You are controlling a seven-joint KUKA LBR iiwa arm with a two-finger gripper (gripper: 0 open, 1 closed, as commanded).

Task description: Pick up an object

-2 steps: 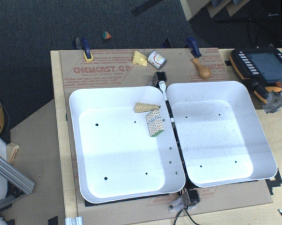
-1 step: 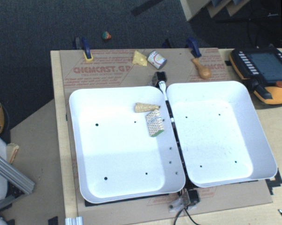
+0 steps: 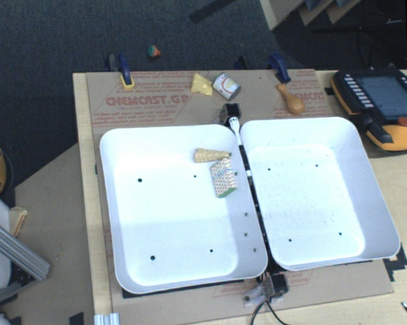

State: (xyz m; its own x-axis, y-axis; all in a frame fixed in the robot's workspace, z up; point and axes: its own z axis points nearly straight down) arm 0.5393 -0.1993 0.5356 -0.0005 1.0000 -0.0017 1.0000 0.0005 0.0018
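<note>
The left bin (image 3: 159, 228) is smooth white plastic with rounded corners, dotted with small dark holes. Near its far right corner lies a tan, rough cone (image 3: 211, 155), tip toward the divide. Touching it on the near side is a flat packet (image 3: 222, 177) with a fine green-and-white pattern; its print is too small to read. Both sit close to the right wall, with open floor to their left and front. The right bin (image 3: 313, 207) touches the left one. Behind the bins, a yellow wedge (image 3: 201, 85) rests on the cardboard (image 3: 93, 102).
</note>
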